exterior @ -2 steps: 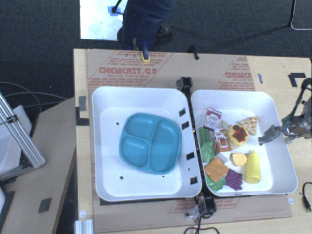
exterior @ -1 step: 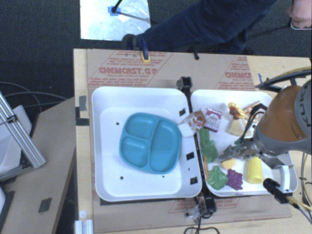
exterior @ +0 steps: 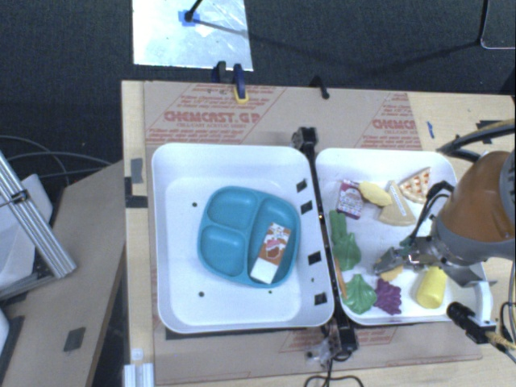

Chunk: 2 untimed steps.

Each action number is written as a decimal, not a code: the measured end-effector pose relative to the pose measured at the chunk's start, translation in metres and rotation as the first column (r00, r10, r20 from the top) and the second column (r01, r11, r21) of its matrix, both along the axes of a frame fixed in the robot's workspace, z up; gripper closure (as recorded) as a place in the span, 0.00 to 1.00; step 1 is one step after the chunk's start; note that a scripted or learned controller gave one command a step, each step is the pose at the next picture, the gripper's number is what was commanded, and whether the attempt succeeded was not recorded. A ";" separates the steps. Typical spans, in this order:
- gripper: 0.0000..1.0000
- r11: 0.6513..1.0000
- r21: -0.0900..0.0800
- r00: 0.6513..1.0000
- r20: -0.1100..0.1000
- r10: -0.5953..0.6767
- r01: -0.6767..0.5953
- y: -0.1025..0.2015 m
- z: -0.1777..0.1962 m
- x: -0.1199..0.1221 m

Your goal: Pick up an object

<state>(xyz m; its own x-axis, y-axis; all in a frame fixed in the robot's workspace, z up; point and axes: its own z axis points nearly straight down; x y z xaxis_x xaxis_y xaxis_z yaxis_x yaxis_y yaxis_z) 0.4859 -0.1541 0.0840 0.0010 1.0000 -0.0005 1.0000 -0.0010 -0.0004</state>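
Grapes (exterior: 389,295) nearest; gripper (exterior: 393,261) low in right bin (exterior: 379,161), can't tell its state. Centre on one item before closing.

— Mounted where?
— High above the bench (exterior: 266,107), fixed, looking down at a slant.
— Framing?
— Both white bins (exterior: 173,240) whole, arm (exterior: 484,208) entering from the right.

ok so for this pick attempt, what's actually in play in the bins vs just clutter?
In play:
- gripper, low in the right bin
- small yellow piece just under it
- yellow bottle beside it

Lying about:
- pizza slice
- green toys
- purple grapes
- blue tray with a carton, left bin
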 end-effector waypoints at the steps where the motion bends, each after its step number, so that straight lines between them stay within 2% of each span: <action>1: 0.00 1.000 -0.001 1.000 0.003 0.002 -0.002 -0.011 0.001 0.001; 2: 0.00 1.000 0.008 1.000 0.001 0.006 -0.006 -0.032 0.001 0.002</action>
